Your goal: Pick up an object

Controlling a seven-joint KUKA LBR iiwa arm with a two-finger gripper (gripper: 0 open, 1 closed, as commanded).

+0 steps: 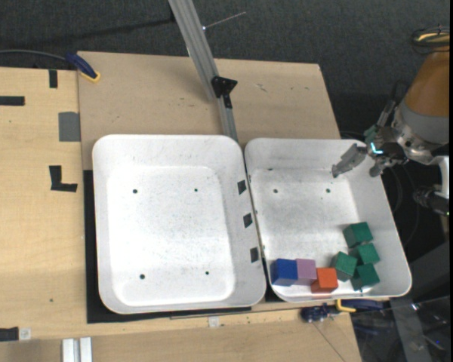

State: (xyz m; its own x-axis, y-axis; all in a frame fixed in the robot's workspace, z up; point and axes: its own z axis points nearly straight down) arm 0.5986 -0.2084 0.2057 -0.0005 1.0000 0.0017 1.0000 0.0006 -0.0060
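Gripper point(360, 161) hangs over the right bin's point(302, 202) far right corner, fingers spread, nothing between them. The blocks lie well apart from it along the near edge: blue block point(285, 270), purple block point(306, 269) and orange block point(326, 279) touching in a row, with four green blocks point(359, 256) clustered just beside them. The left bin point(170, 221) adjoins.

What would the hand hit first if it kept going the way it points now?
Probably the bare floor of the right bin. The hand sits over that bin's upper right edge, angled down and toward the left. The blocks cluster at the near edge, off that line. Depth is hard to judge from one view.
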